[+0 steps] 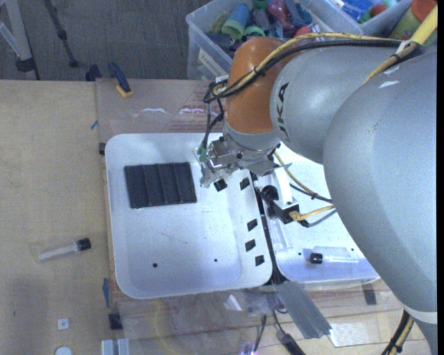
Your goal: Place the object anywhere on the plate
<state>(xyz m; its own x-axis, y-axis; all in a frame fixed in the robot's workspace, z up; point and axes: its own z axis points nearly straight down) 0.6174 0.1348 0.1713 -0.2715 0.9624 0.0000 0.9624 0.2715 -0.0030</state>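
Wooden bench boards [48,173] run under the whole scene, with a clear tub of bright toys [277,21] at the far edge. Largest of all is the grey arm [361,139], sweeping in from the right, its orange band [250,83] just above the wrist. Below it sit two shallow white bins: the left bin [173,243] is mostly bare, and the right bin [333,274] is largely covered by the arm. On the far-left part of the left bin's floor lies a dark ribbed rectangular slab [159,184] — likely the plate. The gripper [211,173] hangs low over the left bin, just right of that slab; its grip I cannot tell from this angle, and nothing can be seen held in it. A syringe-like tube with a black cap [333,256] lies in the near part of the right bin — it may be the task's object. Another such tube [62,248] rests on the bench to the left. As I judge it, nothing lies on the slab yet, so the placing is undone.
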